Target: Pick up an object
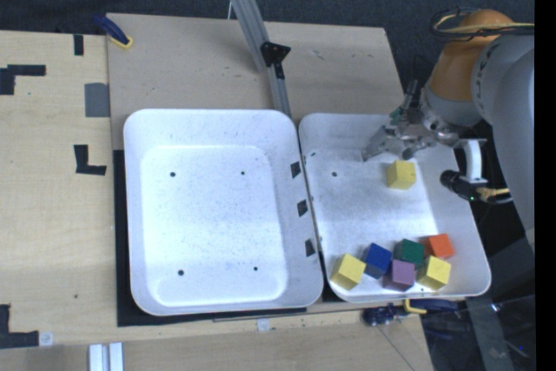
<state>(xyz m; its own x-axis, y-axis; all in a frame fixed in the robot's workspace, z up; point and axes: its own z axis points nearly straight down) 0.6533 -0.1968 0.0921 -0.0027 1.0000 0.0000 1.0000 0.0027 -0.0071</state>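
Apparently ungrasped, a yellow cube (401, 175) sits alone in the right bin (347, 213), right of the frame's centre. Just above it hangs the hand (395, 147), fingers spread open, so gripping and lifting remain.

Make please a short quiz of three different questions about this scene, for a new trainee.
1. True or false: the yellow block under the gripper lies apart from the other blocks.
2. Which block is nearest the dividing rim in the right bin? A) orange B) yellow C) green
3. Fill in: the blue block lies in the ___ bin.

Key: 1 true. 2 B, the yellow block at the cluster's left end. 3 right.
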